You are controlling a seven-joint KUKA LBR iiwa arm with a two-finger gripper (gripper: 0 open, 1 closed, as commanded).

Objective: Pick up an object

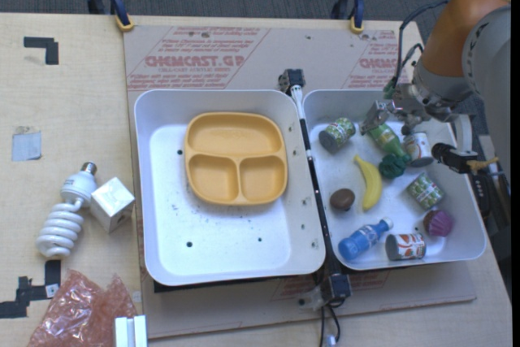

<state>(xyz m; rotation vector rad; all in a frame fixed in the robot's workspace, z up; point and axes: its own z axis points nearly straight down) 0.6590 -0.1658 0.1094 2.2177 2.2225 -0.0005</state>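
The right bin (pixel 463 252) holds several small objects. A yellow banana (pixel 370 184) lies in its middle, with a green can (pixel 338 132) above-left and a brown ball (pixel 343 199) at its lower left. A blue bottle (pixel 364 238), a red-and-white can (pixel 405 246), a purple object (pixel 438 222) and a green patterned can (pixel 424 191) lie along the near and right side. My gripper (pixel 393 116) hangs low over the bin's far right part, just above a green bottle (pixel 387 139), a white can (pixel 417 146) and a dark green lump (pixel 394 166).
The left bin (pixel 158 256) bears a yellow divided plate (pixel 236 156). On the bench to the left lie a spiral light bulb (pixel 65 215), a white cube (pixel 112 201) and a pink crumpled bag (pixel 77 309). The arm's orange band (pixel 455 24) stands over the right bin's far corner.
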